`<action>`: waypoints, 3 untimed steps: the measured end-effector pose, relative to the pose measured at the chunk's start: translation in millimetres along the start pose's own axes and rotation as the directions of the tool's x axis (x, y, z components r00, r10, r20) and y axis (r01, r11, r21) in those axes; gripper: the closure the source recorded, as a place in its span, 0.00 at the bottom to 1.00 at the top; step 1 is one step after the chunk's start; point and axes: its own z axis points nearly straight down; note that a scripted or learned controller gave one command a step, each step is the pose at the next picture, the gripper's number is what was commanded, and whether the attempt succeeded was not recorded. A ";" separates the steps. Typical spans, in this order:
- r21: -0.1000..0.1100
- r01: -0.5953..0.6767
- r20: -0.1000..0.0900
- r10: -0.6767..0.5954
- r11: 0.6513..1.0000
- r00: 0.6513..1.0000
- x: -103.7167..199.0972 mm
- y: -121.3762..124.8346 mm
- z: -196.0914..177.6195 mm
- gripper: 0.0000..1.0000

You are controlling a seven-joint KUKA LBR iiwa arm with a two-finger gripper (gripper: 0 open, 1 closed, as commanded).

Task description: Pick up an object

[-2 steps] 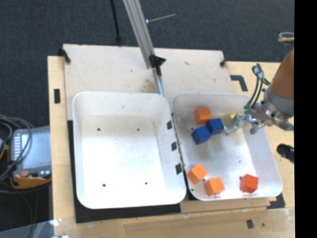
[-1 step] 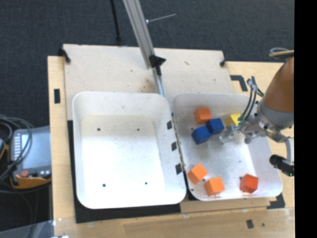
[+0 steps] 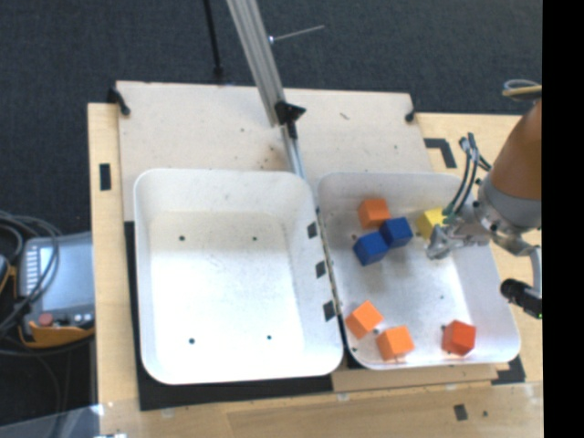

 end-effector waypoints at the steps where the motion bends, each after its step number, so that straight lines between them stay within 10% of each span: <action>1: -0.001 0.008 0.001 -0.008 1.000 1.000 2.0 7.9 -46.2 1.00; 3: 0.004 0.013 -0.002 -0.013 1.000 1.000 58.7 20.2 -63.8 1.00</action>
